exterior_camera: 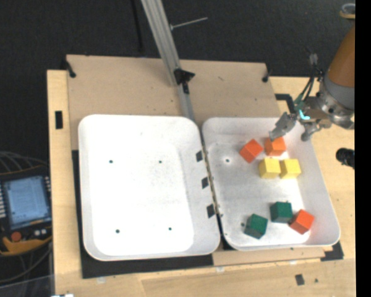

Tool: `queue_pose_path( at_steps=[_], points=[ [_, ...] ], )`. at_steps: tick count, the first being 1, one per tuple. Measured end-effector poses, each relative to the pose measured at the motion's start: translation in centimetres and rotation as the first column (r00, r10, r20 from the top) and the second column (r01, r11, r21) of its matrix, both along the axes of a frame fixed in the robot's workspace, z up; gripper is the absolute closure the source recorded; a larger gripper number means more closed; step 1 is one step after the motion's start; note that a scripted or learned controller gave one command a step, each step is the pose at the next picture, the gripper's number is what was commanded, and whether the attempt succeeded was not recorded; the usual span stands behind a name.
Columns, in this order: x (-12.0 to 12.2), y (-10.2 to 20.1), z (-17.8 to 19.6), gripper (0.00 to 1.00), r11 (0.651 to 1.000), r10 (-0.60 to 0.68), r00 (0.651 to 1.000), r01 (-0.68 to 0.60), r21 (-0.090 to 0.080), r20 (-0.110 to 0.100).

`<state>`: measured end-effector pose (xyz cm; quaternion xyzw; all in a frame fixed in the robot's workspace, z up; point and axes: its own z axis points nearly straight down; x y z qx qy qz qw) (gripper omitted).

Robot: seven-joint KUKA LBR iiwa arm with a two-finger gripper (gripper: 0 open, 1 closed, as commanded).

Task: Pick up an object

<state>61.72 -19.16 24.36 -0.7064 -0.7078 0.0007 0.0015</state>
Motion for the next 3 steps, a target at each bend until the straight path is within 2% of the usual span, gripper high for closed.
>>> queue_pose_path(
  at_steps=[1,2,3],
  points=[
    [0.1,0.0,0.3,0.00,1.000,0.002,1.000,-0.002,-0.003,0.004],
    [-0.4,0.0,-5.9,0.00,1.000,-0.003,1.000,0.003,-0.003,-0.001],
    [0.2,0.1,-11.8,0.00,1.000,-0.003,1.000,0.003,-0.003,0.008]
  ],
)
